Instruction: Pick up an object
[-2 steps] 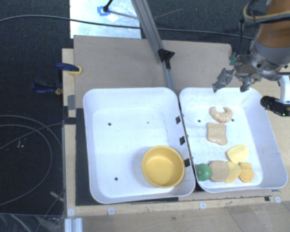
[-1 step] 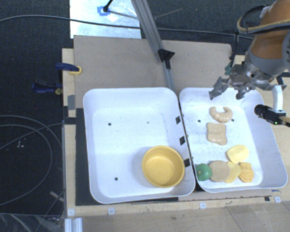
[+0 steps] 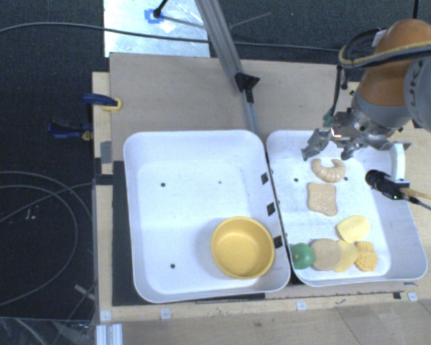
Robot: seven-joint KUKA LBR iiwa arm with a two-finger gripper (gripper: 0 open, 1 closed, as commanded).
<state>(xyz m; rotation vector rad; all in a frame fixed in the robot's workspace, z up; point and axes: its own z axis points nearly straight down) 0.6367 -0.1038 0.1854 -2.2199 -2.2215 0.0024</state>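
My gripper [image 3: 332, 148] hangs over the far end of the right bin [image 3: 287, 149], its two fingers spread open and nothing between them. Just below the fingertips lies a pale curved croissant-like piece [image 3: 329, 169]. Nearer the camera sit a tan bread slice [image 3: 322, 198], a yellow chip-like piece [image 3: 353, 228], a round beige cookie [image 3: 326, 254], a green ball [image 3: 301, 253] and a small waffle-patterned piece [image 3: 365, 256].
The left bin [image 3: 165, 164] holds a yellow bowl [image 3: 242, 246] near its front right corner. A grey pole [image 3: 226, 45] slants over the bench behind the bins. Blue and yellow clamps [image 3: 86, 113] sit at the bench's left edge.
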